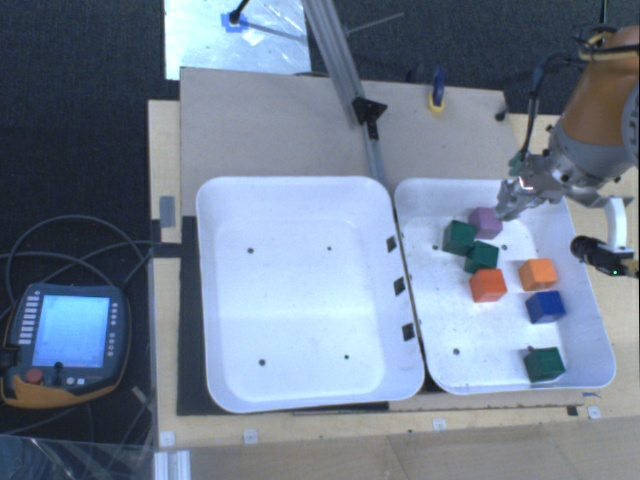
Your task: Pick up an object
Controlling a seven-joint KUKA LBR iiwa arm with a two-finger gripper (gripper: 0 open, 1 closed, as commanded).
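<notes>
Because the gripper [512, 205] sits low at the back of the right bin [600, 363], right against the purple block [487, 221], you should watch that contact first. From this slanted view you cannot tell how wide the jaws stand or whether anything is between them; the purple block shows just beside the tool, resting on the bin floor, so do not count it as held. The purple block touches or nearly touches a dark green cube [460, 236], with a second green cube [482, 256] just in front and an orange cube [488, 285] beyond that. That tight cluster is your main risk: a close on the purple block could catch the neighbouring green cube too, or nudge it and push the purple one out sideways. Its rounded look also suggests it may slip from a pinch. The other orange cube [538, 273], the blue cube [545, 306] and the lone green cube [544, 364] stand apart and look easier to take. The left bin [215, 203] plays no part here. Watch also the cable near the wrist, which hangs close to the bin's right rim.
</notes>
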